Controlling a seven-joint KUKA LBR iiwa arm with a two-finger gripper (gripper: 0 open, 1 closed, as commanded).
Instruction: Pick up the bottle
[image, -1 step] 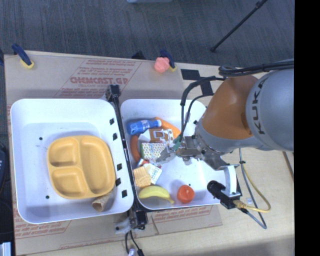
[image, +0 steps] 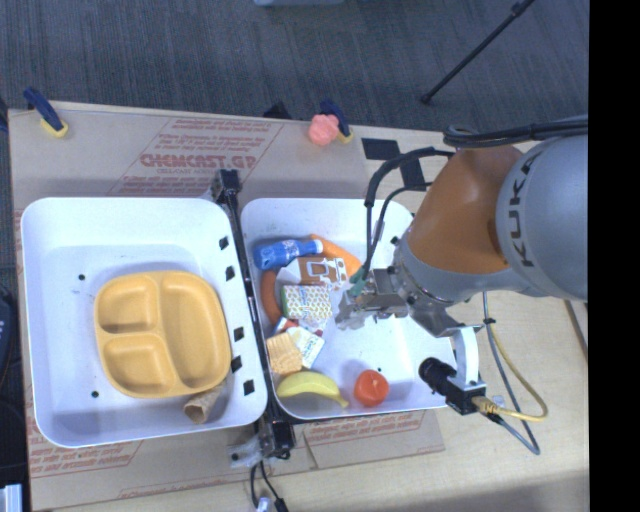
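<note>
Your gripper (image: 352, 303) hangs over the right bin (image: 400, 215), just right of the bottle (image: 298, 282); you cannot tell how it is set. The bottle lies on its side in that bin's upper left, long axis running left to right, blue cap (image: 273, 253) pointing left. Below it sit a banana (image: 308, 387) and a tomato (image: 371, 387). A yellow divided plate (image: 160, 331) fills the left bin (image: 50, 225).

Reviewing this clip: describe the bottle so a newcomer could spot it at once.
Take the right white bin, the one under the arm. At its far left corner lies the bottle, on its side among a heap of packets. Its blue cap end and orange body set it apart from the banana and the tomato at the near edge.
</note>
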